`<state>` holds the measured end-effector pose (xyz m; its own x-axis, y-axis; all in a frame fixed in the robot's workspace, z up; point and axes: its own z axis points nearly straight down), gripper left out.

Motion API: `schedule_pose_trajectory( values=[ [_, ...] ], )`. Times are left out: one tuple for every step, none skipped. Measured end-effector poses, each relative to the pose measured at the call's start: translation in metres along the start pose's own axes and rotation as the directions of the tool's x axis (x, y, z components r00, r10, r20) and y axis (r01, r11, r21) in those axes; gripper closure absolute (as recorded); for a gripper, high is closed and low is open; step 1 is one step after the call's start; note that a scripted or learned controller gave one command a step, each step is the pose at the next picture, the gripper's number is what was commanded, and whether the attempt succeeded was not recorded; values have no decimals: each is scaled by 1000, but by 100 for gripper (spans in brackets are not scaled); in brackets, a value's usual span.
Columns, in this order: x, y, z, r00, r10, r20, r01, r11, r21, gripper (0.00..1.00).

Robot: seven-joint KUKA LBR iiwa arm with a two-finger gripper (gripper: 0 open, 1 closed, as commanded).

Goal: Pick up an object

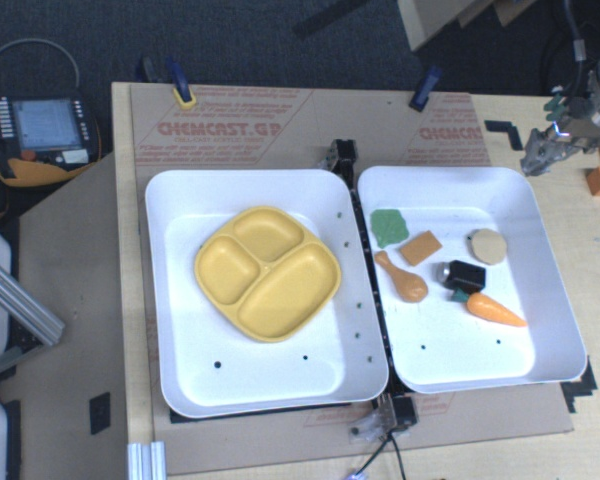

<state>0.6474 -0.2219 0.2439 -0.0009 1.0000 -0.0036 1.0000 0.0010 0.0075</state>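
Note:
The right bin (pixel 552 268) holds several small items. A green piece (pixel 388 226) lies by its left wall, with a tan square (pixel 420 248) and a tan drumstick shape (pixel 402 278) beside it. Further right are a beige round piece (pixel 487 246), a black block (pixel 464 274) and an orange carrot (pixel 495 310). My gripper (pixel 543 148) hangs at the upper right, outside the right bin's far right corner and well apart from all of these items. Nothing is seen held in it.
The left bin (pixel 165 268) holds a yellow divided plate (pixel 268 271). Both bins rest on a cardboard sheet (pixel 280 128) clamped at the back. A handheld control pendant (pixel 40 133) lies off the bench at far left.

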Motion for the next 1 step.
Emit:
schedule_pose_trajectory(
  values=[
    [0,1,-14,1000,0,-2,0,1000,4,100]
  ],
)
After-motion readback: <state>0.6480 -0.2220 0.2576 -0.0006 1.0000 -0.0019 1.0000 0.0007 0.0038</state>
